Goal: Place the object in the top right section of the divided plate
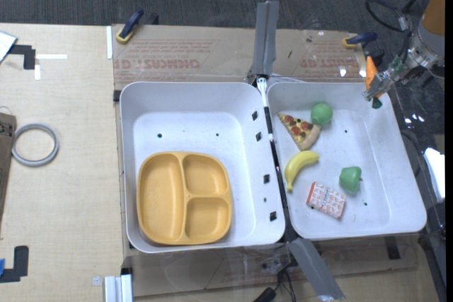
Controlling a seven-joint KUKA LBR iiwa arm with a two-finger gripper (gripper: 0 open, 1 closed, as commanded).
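With the gripper (377, 87) at the right bin's (396, 216) far right rim, its finger state impossible to tell, and the banana (299, 165) lying near the plate (185, 196), a grab could jostle the neighbouring pizza slice (298, 129).

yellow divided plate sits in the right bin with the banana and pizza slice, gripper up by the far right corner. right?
Not quite. The camera view shows the yellow divided plate in the left bin, alone. The banana and pizza slice lie in the right bin, and the gripper is up by that bin's far right corner.
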